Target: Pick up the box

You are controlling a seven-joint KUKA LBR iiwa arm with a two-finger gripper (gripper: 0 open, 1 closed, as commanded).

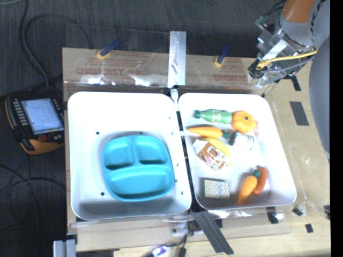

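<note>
Camera view: the gripper [259, 68] is seen above the bench, beyond the far right corner of the right bin [278, 143], well apart from everything in it; nothing is held between its fingers, and how they stand cannot be told. The box [216, 188] lies flat near the front wall of the right bin, just left of a carrot [247, 188]. Behind it a tilted carton [211, 155], a banana [206, 131], a green bottle [213, 114] and an orange [244, 121] are found. A blue tray [138, 166] sits in the left bin [80, 143].
</note>
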